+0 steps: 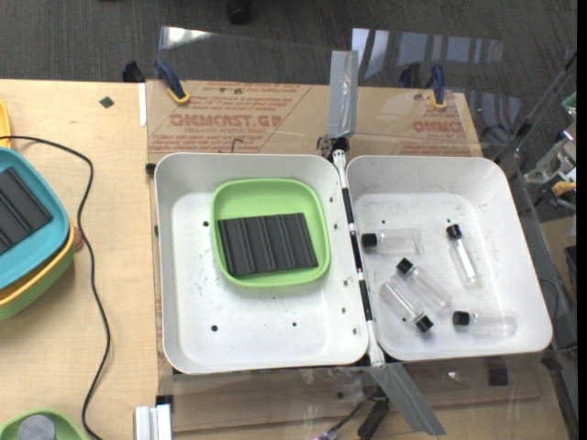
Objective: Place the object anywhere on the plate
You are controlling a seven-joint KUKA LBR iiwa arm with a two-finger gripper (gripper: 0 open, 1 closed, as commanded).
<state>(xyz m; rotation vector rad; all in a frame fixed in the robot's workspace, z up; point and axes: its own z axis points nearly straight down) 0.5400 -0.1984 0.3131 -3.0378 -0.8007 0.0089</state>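
A green square plate (271, 200) lies in the left bin (183, 273), and a dark ribbed mat (268, 244) rests on it. In the right bin (514, 246) lie several clear plastic vials with black caps: one near the bin's left side (390, 240), one upright in the picture at the right (461, 253), two crossing near the middle (411, 296), and one at the front right (486, 320).
Cardboard (238, 117) lies behind both bins, held by clamps. At the far left stand stacked teal and yellow plates (37, 246) with a dark mat, and a black cable (92, 273) runs across the wooden bench.
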